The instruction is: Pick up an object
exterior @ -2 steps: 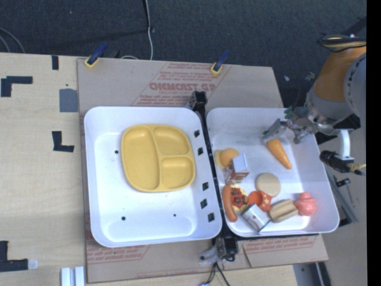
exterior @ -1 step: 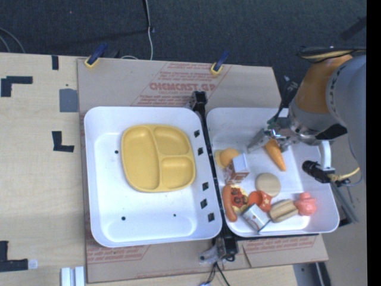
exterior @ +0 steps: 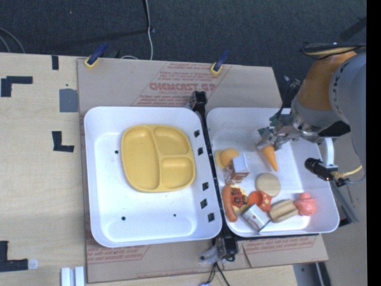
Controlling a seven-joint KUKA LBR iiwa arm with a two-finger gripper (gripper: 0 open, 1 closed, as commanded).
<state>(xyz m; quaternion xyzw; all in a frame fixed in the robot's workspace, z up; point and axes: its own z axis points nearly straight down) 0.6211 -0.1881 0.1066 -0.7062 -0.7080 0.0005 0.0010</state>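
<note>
The end effector [exterior: 272,140] hangs low over the right bin [exterior: 250,119], directly above the carrot [exterior: 270,156], probably lined up for a grasp, though whether it is spread or pinching the carrot I cannot tell, its tips blurring into the wrist.

A pale wood table [exterior: 36,177] with black tape marks carries a brown cardboard sheet [exterior: 172,85], printed in red and pinned at its far edge by two clamps [exterior: 94,57]. Beyond that sheet lies dark grey carpet floor [exterior: 238,16], crossed by a thin cable [exterior: 146,22].
</note>
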